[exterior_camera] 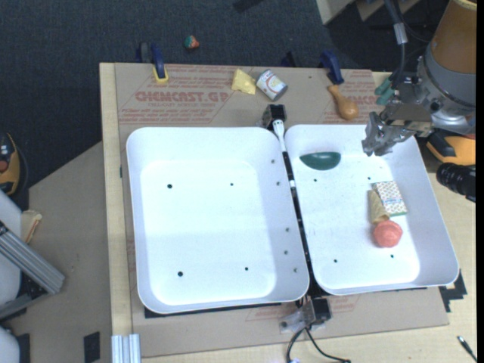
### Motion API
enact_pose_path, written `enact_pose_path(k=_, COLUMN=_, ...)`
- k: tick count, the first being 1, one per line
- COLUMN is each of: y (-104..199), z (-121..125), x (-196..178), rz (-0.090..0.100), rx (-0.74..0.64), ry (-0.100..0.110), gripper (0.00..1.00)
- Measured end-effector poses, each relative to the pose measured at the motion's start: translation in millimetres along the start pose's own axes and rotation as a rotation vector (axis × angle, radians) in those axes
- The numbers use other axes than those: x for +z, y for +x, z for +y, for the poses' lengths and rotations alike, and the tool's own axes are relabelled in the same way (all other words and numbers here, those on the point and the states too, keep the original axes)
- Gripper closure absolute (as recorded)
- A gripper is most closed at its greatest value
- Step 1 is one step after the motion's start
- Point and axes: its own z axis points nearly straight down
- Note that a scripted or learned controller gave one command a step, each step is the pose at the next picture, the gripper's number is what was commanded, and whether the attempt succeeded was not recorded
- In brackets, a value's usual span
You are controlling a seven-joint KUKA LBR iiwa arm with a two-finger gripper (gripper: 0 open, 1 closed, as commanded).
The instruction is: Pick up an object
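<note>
Two white bins, left (204, 218) and right (423, 255), sit on a brown board (204, 93) over dark carpet (91, 21). The gripper (376, 146) hovers above the right bin's far edge, near the green object (321, 159); claw state indeterminate.

Bench (189, 97) with two white bins (204, 218).
</note>
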Motion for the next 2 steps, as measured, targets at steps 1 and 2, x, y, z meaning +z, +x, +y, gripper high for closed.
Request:
enact_pose_path(k=1, y=64, z=91, x=-162, rz=0.003, rx=-0.021, ry=-0.026, gripper=1.00)
enact_pose_path(k=2, y=-56, z=72, x=-153, rz=-0.001, rx=-0.001, ry=-0.002, gripper=1.00)
